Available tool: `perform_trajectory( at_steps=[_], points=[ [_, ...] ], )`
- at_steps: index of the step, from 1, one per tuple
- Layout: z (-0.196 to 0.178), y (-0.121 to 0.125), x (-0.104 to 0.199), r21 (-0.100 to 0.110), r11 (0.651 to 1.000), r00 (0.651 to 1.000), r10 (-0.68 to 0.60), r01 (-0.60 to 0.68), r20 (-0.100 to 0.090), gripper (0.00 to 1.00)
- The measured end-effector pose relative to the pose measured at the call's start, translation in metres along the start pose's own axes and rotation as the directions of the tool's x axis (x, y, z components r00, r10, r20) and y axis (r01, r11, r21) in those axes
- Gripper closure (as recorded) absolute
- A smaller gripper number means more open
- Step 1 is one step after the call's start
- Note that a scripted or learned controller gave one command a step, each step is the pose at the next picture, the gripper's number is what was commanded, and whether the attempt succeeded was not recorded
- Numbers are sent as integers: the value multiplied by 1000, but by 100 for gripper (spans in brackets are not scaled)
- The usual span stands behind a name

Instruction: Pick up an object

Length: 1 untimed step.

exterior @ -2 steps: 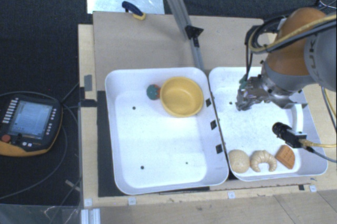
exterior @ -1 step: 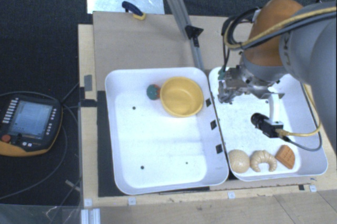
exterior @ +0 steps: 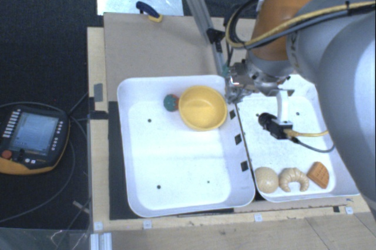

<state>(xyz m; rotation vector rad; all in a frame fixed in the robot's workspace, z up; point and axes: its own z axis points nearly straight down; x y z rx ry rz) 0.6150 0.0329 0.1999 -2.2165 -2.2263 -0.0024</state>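
A brown tabletop (exterior: 158,43) set on dark carpet (exterior: 47,20) carries two shallow white bins side by side, with a teach pendant (exterior: 32,138) lying on the floor to the left and a blue-and-yellow clamp (exterior: 148,10) at the board's far edge. Seen from the overhead camera, the grey arm (exterior: 335,49) reaches in from the right and brings its gripper (exterior: 235,87) down at the far end of the rim the two bins share; whether the gripper is open or closed cannot be told from this angle, and nothing is seen held in it. The closest candidate for a pick is the yellow bowl (exterior: 202,108), which sits upright in the far right part of the left bin (exterior: 176,184), just beside the gripper and to its left in the view; being round, it offers no long axis, so a grasp would likely have to take its rim. A small teal ball (exterior: 170,102) rests against the bowl's far left side. The right bin (exterior: 264,152) holds three bakery pieces in a row along its near edge, well apart from the gripper: one pale roll (exterior: 266,179), one croissant (exterior: 294,179) and one orange waffle piece (exterior: 319,174). The count is two bins and five loose objects, one of each kind
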Motion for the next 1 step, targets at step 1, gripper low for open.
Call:
perform_trajectory(
  at_steps=[1],
  points=[
    [-8,20,52,-1,1000,1000,0,0,0,100]
  ],
)
